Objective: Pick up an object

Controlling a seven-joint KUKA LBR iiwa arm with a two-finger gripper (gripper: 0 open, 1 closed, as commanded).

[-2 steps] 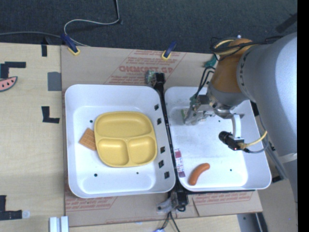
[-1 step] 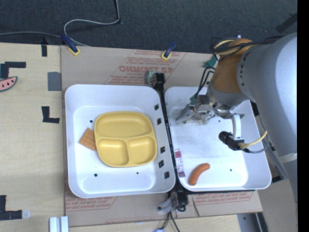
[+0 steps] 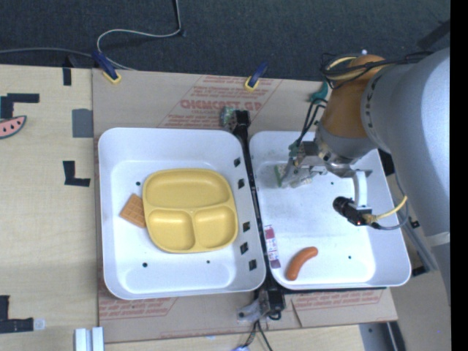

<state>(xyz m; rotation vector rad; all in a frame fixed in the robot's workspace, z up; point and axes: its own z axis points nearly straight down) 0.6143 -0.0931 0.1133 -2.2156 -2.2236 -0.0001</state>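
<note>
- Reaching in from your right, the arm [image 3: 409,123] has its claw [image 3: 292,175] low over the upper-left part of the right bin [image 3: 329,269].
- You can see a small greenish thing [image 3: 281,172] at the claw's tips — whether it sits between the fingers or just beside them, you cannot tell, and how wide the claw stands is not readable either.
- Below the claw, toward the near rim of the same bin, lies an orange sausage-shaped object [image 3: 300,262], well apart from the claw.
- To the claw's left, past the divide between the bins, the left bin [image 3: 117,269] carries a yellow compartment plate [image 3: 191,209].
- A tan cracker-like piece [image 3: 133,210] peeks out from under that plate's far-left edge — the farthest thing from the claw.
- Both bins rest on a cardboard sheet [image 3: 146,101] on the surface.
</note>
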